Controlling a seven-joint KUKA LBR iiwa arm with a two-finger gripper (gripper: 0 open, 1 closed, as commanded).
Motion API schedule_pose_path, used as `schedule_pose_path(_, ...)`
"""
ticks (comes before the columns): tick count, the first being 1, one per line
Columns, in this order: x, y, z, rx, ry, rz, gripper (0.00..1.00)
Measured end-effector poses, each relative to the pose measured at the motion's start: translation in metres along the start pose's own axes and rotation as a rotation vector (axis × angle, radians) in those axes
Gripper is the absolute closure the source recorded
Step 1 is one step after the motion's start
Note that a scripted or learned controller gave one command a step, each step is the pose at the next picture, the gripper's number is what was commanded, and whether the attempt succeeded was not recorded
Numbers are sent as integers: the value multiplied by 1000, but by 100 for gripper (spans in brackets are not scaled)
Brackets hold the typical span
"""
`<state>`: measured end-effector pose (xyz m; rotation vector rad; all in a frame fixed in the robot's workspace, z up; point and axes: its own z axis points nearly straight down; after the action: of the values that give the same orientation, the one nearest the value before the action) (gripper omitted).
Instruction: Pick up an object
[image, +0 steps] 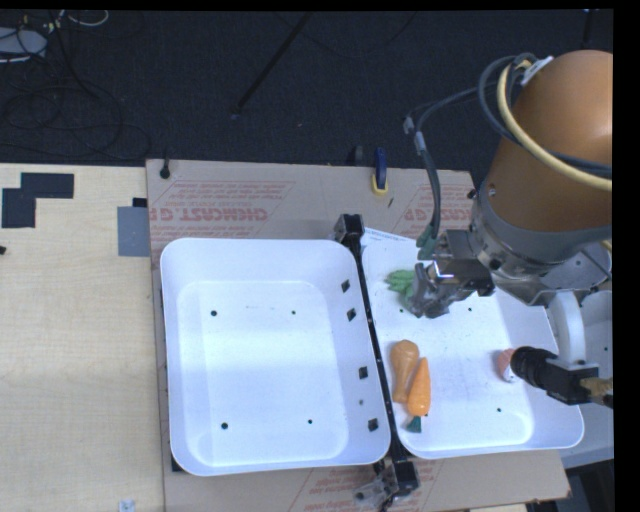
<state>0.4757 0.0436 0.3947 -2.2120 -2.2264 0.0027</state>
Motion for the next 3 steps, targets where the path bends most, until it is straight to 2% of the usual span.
schedule_pose_path(1, -3, 0, -10, 2, -2, 2, 100)
schedule_pose_path(2, 75, 0, -82, -8, 2, -3, 100)
schedule_pose_path(3, 25, 0, -37, 4, -4, 10, 100)
